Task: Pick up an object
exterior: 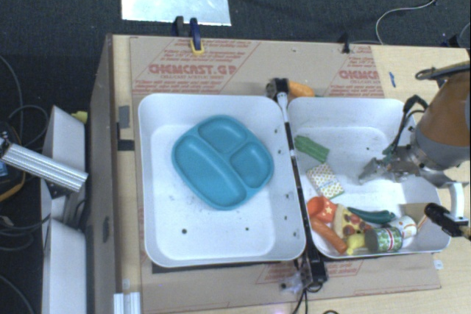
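Camera view looks down on the bench point(221, 59), which carries two white bins. The left bin point(169, 232) has one blue divided plate point(222, 160) in it. The right bin point(353, 121) has the clutter: one green block point(312, 149), one checkered pad point(324, 181), and a pile in its near corner with a carrot point(331, 234), a dark green pepper point(372, 216) and one labelled can point(385, 239). The label's too small to read. The board under the bins says "CHEMCAST GP" in red. The end effector point(377, 170) hangs over the right bin, just right of the pad; honestly can't tell its state, and nothing shows in it.
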Controlling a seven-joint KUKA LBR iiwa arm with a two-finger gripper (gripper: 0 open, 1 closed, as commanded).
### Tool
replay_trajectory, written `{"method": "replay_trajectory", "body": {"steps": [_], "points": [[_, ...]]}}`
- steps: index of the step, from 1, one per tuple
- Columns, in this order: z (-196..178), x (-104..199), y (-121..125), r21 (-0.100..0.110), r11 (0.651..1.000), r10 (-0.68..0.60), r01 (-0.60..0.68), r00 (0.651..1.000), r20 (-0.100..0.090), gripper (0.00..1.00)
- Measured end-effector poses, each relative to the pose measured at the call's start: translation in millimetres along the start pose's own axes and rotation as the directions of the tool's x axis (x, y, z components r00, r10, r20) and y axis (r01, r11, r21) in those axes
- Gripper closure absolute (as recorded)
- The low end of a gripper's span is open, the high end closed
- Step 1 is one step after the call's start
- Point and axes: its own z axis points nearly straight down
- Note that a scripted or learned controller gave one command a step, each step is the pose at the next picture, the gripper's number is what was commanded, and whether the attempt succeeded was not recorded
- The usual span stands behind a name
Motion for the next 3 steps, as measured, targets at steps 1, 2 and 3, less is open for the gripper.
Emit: {"method": "replay_trajectory", "body": {"steps": [1,2,3], "points": [[-80.4,-0.5,19.6,-0.006,1.000,-0.002,0.002,1.000,0.003,0.00],[-38.4,57.5,25.6,-0.001,1.000,-0.003,0.003,1.000,-0.001,0.00],[0.3,49.3,50.4,-0.001,1.000,-0.004,0.004,1.000,0.001,0.00]]}}
